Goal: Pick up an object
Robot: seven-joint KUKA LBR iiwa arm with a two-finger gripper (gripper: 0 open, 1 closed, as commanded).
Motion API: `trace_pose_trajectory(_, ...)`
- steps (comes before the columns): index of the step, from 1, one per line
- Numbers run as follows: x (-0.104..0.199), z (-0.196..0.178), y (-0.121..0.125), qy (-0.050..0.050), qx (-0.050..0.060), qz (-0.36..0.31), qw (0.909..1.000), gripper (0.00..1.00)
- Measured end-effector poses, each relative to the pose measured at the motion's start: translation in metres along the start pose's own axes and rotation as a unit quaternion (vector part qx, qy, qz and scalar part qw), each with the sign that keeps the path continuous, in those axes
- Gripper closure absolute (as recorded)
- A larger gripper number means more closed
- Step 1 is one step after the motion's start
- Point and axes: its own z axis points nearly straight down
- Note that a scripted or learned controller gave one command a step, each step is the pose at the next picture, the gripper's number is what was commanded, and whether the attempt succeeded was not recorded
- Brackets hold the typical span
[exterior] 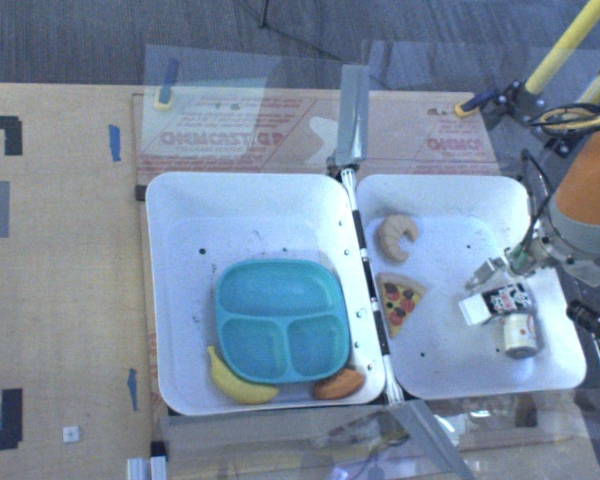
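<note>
Jaws apart or together: could not tell from that slanted look down. Found gripper [498,276] low over right bin [450,363], near its right wall, on arm [590,193] coming in from right. Saw pale wood bench [60,298] under both bins. Noted in left bin [180,218] a teal tray [280,320] with three compartments, lying flat towards near wall. Saw banana [235,380] against tray's near left corner, touching it, and orange thing [340,384] at near right corner, partly hidden by tray's rim. Found in right bin a croissant [396,236] near far left corner and pizza slice [400,303] nearer, by left wall, apart from croissant. Spotted, just below gripper, black-and-white box [508,299] with white card [472,311] at its left, touching or nearly so. Saw pale can [520,336] just beside box on nearer side
</note>
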Motion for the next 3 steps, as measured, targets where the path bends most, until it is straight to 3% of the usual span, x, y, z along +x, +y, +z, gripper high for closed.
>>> trace_pose_trajectory(1,0.037,0.005,-0.044,-0.004,-0.004,0.019,0.9998,0.0)
trace_pose_trajectory(2,0.033,-0.006,-0.044,-0.007,-0.008,0.022,0.9997,1.0)
trace_pose_trajectory(3,0.034,-0.006,-0.044,-0.007,-0.007,0.022,0.9997,0.0)
